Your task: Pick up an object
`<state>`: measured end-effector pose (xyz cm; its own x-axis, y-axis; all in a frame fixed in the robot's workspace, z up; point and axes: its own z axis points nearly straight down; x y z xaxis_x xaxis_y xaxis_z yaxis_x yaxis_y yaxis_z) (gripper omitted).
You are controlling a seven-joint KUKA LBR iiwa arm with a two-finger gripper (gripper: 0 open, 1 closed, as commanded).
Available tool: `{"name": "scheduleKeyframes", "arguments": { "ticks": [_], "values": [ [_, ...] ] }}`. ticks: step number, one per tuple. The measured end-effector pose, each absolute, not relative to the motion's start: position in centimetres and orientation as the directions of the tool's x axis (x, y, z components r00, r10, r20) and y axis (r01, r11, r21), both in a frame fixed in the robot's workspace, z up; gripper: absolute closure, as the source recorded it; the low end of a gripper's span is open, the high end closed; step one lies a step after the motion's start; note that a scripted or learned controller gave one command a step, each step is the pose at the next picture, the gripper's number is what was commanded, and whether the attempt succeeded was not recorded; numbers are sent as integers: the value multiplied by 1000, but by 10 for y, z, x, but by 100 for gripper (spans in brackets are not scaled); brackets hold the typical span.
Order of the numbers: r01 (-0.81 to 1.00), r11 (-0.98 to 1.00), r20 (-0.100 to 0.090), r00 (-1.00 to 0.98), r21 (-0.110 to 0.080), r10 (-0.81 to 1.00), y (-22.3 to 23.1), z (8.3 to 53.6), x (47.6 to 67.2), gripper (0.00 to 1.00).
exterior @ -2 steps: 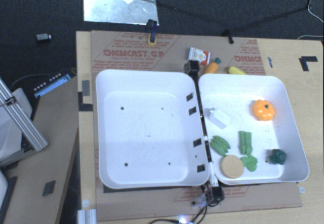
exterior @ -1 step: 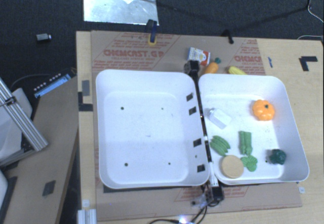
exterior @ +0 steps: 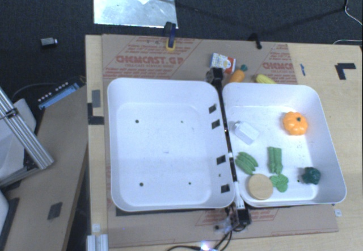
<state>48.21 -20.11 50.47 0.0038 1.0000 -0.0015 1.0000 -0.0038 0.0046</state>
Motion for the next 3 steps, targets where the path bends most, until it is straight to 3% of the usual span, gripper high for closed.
{"name": "scheduleKeyframes", "arguments": {
  "ticks": [1, 2, 3],
  "values": [
    [1000, 5, -4, -5, 7, 1000, -206, 533, 523, 100],
    [1000, 0, 1, 0, -3, 1000, -205, 475, 486, 100],
    [1000, 5, -3, -5, 5, 1000, -206, 485, 527, 100]
  ]
}}
